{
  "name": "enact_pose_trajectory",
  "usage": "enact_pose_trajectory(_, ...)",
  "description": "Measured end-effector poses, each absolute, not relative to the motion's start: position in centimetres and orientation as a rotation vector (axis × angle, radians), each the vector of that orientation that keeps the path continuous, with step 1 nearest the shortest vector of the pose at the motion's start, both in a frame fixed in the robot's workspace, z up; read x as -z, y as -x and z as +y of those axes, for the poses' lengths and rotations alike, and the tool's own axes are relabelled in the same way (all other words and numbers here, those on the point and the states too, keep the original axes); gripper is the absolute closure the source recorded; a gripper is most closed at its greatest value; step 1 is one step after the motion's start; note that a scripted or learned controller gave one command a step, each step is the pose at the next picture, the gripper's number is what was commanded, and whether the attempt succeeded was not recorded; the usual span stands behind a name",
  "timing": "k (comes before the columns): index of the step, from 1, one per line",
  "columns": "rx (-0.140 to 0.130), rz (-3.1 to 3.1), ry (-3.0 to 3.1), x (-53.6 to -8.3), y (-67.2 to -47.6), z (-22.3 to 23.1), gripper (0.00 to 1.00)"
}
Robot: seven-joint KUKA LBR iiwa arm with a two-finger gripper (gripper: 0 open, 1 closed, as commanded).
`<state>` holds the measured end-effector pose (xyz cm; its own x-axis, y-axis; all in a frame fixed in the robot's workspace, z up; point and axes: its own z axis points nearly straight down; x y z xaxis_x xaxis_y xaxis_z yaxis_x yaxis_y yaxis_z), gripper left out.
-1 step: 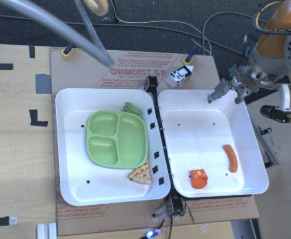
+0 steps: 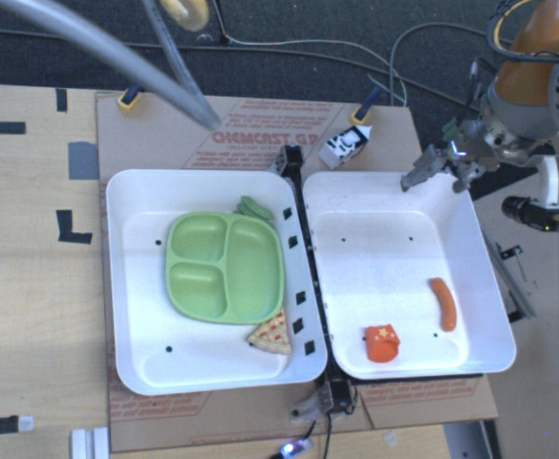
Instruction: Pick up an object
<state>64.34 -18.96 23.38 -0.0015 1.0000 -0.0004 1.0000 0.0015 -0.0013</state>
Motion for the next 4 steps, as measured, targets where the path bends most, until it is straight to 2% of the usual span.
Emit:
enact_pose_trajectory(2, -0.007, -2.221, 2.217, -13.5, -62.6, -19.1, 0.0)
enact_pose_trajectory(3, -0.003, -2.226, 2.22, -8.2, -62.6, -19.0, 0.0)
enact_pose_trajectory(4, -0.001, -2.229, 2.222, -9.7, -62.8, -19.0, 1.0)
